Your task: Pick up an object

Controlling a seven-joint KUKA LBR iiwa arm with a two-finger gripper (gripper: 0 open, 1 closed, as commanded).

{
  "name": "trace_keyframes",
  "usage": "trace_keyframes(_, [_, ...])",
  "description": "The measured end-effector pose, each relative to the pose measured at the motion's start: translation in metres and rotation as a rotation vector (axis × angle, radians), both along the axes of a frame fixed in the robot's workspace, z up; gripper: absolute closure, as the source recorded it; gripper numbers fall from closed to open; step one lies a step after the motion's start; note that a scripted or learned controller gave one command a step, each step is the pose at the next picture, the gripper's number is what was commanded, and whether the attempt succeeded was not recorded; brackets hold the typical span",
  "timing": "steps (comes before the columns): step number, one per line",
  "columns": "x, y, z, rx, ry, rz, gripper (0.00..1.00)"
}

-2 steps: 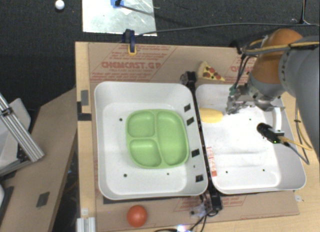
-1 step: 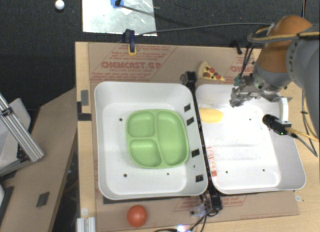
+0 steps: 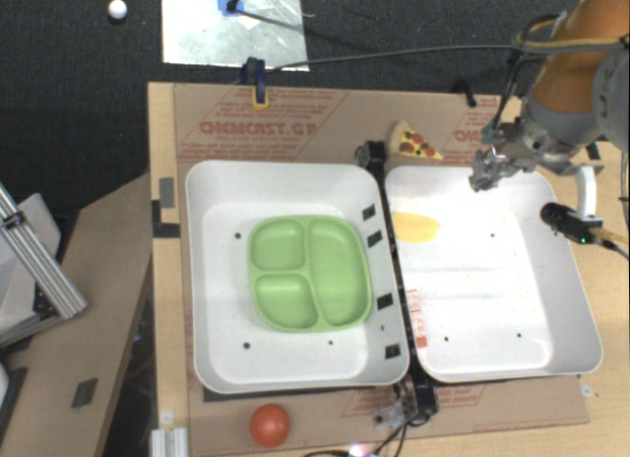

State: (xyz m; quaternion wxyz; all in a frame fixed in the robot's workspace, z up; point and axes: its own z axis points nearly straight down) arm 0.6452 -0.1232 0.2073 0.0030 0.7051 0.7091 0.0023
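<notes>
A bench (image 3: 118, 278) carries a brown cardboard sheet (image 3: 295, 125) beneath two white bins: the left bin (image 3: 212, 278) and, touching its right side, the right bin (image 3: 561, 288). A pizza-slice toy (image 3: 414, 141) lies behind the bins' seam; an orange ball (image 3: 269, 424) rests in front of the left bin.

both white bins (image 3: 295, 184) on the surface (image 3: 295, 115) are viewed from above, at a slant, from moderate distance.

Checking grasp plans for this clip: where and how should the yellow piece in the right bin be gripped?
The yellow piece lies flat near the right bin's left wall. Probably best taken from straight above, across its short front-to-back width. It looks thin, so the gripper would need to reach the floor.
</notes>
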Motion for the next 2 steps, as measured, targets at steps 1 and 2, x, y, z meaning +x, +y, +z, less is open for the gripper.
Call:
trace_keyframes(1, [0.001,0.0,0.035,0.0,0.001,0.001,1.0])
trace_keyframes(2, [-0.015,0.053,0.041,0.003,0.005,0.003,1.0])
